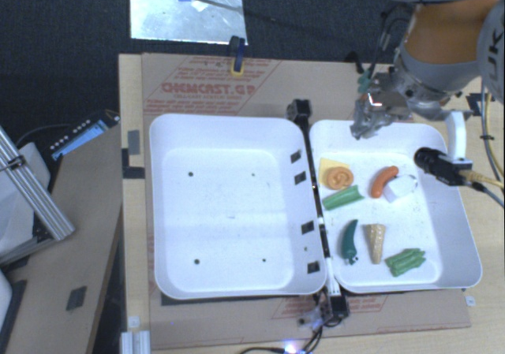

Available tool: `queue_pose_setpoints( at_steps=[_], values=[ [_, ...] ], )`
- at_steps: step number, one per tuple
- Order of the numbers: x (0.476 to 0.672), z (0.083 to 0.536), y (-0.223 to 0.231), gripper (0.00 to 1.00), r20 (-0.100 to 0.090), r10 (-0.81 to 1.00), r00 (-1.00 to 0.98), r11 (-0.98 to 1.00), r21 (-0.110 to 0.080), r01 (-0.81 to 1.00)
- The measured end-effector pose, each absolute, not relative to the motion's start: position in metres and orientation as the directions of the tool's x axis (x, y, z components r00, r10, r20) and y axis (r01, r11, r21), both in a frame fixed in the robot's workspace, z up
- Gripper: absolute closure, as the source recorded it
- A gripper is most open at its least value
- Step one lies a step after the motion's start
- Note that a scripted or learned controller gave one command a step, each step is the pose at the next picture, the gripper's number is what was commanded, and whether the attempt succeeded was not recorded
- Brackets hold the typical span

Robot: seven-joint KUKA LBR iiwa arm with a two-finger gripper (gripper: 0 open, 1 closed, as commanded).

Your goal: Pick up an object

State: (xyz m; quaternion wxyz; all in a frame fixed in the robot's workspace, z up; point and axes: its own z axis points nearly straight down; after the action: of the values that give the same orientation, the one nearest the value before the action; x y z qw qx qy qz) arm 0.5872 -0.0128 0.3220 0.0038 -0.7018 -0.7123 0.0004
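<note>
Hanging above the far rim of the right bin (454,210), the gripper (369,125) carries nothing visible between its fingers; whether they are spread or pressed together cannot be told. Below it in that bin lie six toy foods: a yellow slice with an orange swirl (337,176), an orange sausage (384,180) touching a white piece (402,187), a green pod (342,199), a dark green pepper (349,241), a beige cone (376,241) and a green bundle (405,261). Black clips join it to the left bin (225,206). Two bins rest on a cardboard sheet (209,84) over dark carpet.
</note>
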Motion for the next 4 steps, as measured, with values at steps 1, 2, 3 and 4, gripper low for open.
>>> queue_pose_setpoints(
  at_steps=[1,2,3,4],
  values=[
    [0.594,0.334,0.049,1.0,0.003,1.0,-0.011,0.011,0.003,1.0],
    [0.594,0.299,0.158,1.0,0.004,1.0,-0.015,0.015,-0.001,1.0],
    [0.611,0.325,0.167,1.0,0.002,1.0,-0.006,0.006,0.005,1.0],
    [0.622,0.27,0.239,1.0,0.002,1.0,-0.01,0.01,-0.003,1.0]
  ],
)
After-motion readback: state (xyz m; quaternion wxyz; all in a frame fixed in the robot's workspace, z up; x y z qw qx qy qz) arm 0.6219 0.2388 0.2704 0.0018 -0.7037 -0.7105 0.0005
